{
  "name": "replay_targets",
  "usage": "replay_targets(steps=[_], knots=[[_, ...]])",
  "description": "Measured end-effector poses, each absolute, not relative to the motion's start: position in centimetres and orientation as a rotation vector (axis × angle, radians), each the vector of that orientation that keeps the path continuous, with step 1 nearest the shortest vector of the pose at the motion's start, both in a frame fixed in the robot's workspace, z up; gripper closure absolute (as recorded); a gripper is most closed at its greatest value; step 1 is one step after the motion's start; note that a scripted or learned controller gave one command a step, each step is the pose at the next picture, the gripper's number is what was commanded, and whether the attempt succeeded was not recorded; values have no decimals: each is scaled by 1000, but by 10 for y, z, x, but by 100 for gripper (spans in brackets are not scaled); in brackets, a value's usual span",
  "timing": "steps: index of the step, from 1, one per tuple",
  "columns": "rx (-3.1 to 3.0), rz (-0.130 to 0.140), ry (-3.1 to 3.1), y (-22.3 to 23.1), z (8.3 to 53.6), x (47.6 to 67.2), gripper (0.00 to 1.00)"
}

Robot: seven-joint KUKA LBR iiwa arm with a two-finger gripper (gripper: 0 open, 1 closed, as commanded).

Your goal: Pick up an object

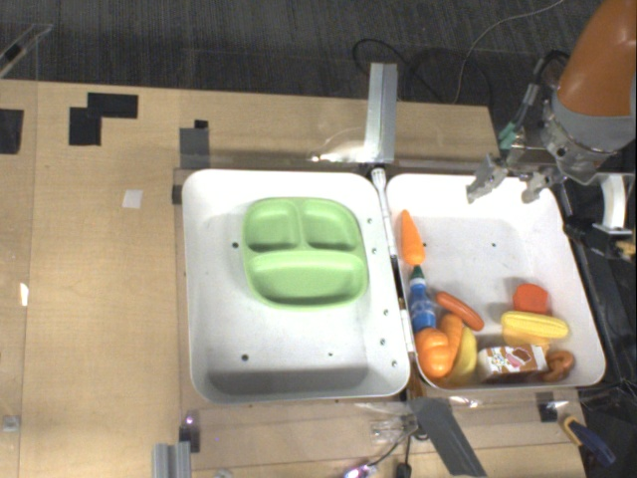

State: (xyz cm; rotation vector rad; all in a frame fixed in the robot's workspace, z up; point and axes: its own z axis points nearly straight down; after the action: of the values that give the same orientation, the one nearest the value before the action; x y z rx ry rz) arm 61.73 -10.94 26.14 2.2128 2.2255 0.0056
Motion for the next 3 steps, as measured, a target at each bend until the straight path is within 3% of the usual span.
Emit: replay_targets(steps=[1,2,3], knots=[[1866,5,2523,-96,110,670,0],[1851,10,2517,-95,91,611,0],[2024,16,2380,-93,92,492,0]])
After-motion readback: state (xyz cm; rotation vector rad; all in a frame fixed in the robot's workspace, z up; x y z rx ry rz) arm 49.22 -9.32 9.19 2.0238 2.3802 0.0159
